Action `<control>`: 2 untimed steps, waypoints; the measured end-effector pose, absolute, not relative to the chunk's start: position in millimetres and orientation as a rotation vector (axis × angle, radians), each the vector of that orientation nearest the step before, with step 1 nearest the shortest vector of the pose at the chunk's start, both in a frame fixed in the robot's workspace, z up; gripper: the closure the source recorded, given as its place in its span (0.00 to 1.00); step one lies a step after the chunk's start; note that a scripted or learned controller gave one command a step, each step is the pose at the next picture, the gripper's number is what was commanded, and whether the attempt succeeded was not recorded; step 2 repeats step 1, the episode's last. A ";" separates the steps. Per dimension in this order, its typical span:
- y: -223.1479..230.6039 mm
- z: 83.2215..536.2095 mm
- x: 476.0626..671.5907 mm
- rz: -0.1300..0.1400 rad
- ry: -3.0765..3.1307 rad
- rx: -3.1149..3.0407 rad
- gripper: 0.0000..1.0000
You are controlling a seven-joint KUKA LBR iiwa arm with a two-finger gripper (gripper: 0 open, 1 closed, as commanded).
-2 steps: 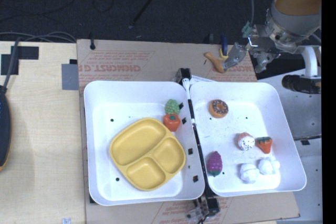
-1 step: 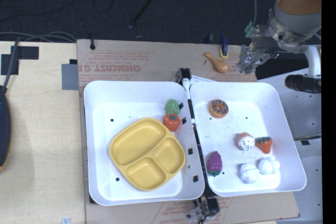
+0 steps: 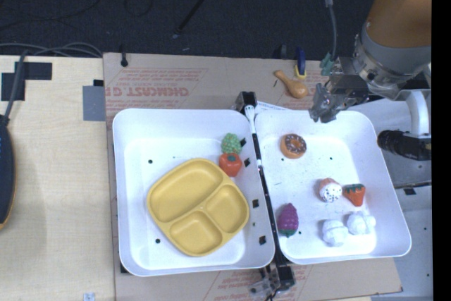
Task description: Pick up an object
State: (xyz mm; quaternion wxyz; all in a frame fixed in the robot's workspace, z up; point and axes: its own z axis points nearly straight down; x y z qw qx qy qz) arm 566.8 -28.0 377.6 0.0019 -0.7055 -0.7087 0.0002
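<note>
My gripper (image 3: 323,111) hangs over the far rim of the right bin (image 3: 380,151), with nothing visible between its fingers. In that bin lie a glazed donut (image 3: 293,145), a small white and red toy (image 3: 329,189), a red and green strawberry-like piece (image 3: 355,193), a purple grape bunch (image 3: 287,218) and two white lumps (image 3: 347,228). The donut sits a little below and left of the gripper. The left bin (image 3: 134,151) holds a yellow divided plate (image 3: 199,206), a green toy (image 3: 231,143) and a red tomato-like toy (image 3: 230,163).
A tan wooden spoon-like item (image 3: 292,84) lies on the cardboard behind the right bin. A black clamp (image 3: 246,101) joins the bins at the far side. Cables run over the dark floor beyond the bench. A black fixture (image 3: 405,143) sits right of the bin.
</note>
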 end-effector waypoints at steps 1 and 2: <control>-16.1 397.8 507.7 0.001 -2.222 -2.217 1.00; -16.1 397.8 507.7 0.001 -2.222 -2.217 1.00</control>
